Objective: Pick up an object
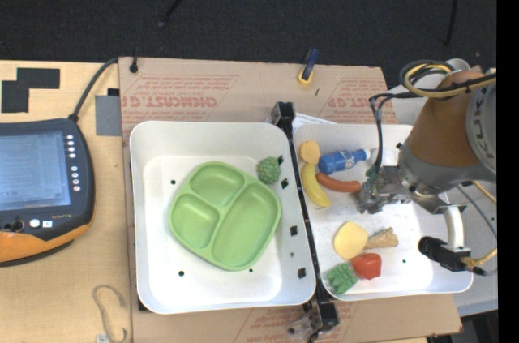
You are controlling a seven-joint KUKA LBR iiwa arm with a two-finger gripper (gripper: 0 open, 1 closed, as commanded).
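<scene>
The big arm (450,130) reaches in from the right and hangs over the right bin (422,272). The left bin (154,147) holds a green plate (225,213) with a small green ball (268,169) at its far edge. In the right bin lie a banana (312,175), a blue bottle (340,161), a red sausage (339,184), a yellow round toy (350,239), a red block (366,265) and a green lump (341,278). The gripper (371,197) is low, just beside the sausage's right end. I cannot tell if it is wide or narrow, and nothing shows in it. I think it is going down to grab. Next it needs to close on the sausage and lift.
</scene>
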